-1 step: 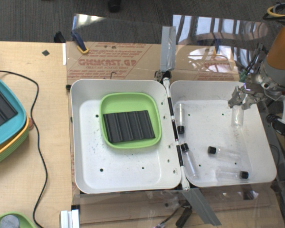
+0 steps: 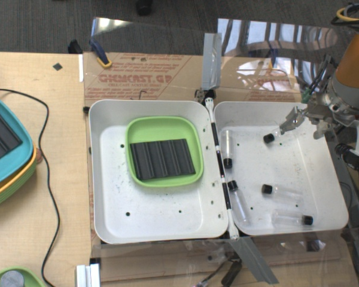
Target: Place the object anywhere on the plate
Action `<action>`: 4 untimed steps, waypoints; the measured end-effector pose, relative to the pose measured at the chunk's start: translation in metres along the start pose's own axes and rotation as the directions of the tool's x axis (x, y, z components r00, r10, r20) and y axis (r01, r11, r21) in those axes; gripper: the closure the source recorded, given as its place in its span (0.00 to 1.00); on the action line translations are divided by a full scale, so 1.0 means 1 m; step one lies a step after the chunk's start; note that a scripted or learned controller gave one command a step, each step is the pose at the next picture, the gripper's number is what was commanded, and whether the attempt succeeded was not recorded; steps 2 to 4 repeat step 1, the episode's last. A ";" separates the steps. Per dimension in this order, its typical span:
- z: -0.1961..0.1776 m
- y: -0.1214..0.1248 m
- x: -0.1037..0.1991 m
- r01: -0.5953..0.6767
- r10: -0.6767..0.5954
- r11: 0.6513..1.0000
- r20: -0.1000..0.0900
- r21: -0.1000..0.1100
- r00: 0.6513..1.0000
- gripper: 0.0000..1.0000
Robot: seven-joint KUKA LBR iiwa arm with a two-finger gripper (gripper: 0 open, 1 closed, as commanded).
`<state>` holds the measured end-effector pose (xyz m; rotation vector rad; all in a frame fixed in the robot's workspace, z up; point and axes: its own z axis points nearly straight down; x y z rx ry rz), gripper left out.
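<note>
Plate (image 2: 165, 131): green, in left bin (image 2: 107, 178) (dark ridged mat on it)
Vials (image 2: 227, 153): scattered, right bin (image 2: 323, 220)
Gripper (image 2: 305, 119): far right, open, holding nothing

The wooden bench (image 2: 36, 220) bears two white bins (image 2: 102, 178) (image 2: 323, 214), stacked trays (image 2: 9, 154), and a black cable (image 2: 46, 178).

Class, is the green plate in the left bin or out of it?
In: the plate sits inside the left bin, its walls all around it.
</note>
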<state>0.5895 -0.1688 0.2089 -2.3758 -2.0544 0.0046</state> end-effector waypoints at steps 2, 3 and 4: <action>-0.097 -0.029 -0.026 -0.421 0.421 0.907 0.000 0.000 0.907 0.00; -0.097 -0.029 -0.026 -0.421 0.421 0.907 0.000 0.000 0.907 0.00; -0.097 -0.029 -0.026 -0.421 0.421 0.907 0.000 0.000 0.907 0.00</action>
